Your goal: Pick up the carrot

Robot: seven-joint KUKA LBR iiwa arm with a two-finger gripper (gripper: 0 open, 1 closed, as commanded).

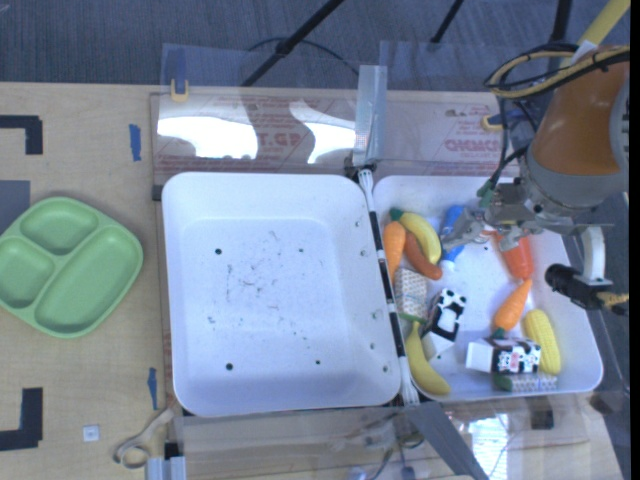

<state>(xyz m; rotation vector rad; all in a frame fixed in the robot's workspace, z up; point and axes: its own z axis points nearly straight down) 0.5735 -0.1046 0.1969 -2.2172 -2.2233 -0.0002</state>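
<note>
Carrot (513,305) lying slantwise in the right bin (592,373), toward its right wall, just above a yellow corn cob (543,340) and a cow-patterned carton (512,358). More orange, carrot-like pieces about: one (518,258) just above it, close under the wrist, and another (395,246) against the bin's left wall beside a banana (420,234). Hard to say for sure which is meant.

Jaws poised over the upper middle of that bin, near a blue item (452,218), hanging from the grey arm (575,133). Cannot tell whether apart or together; nothing seen clamped between them.

Judged as the approach step: reaching in, no grasp made yet. Next move calls for shifting toward the chosen carrot, turning to straddle it across its narrow width, then dropping down without nudging the corn cob or carton. Risk of closing on the neighbouring orange piece instead, given the crowding. Left bin (180,298) and green plate (65,266) on the desk (80,138) well apart from all this.
</note>
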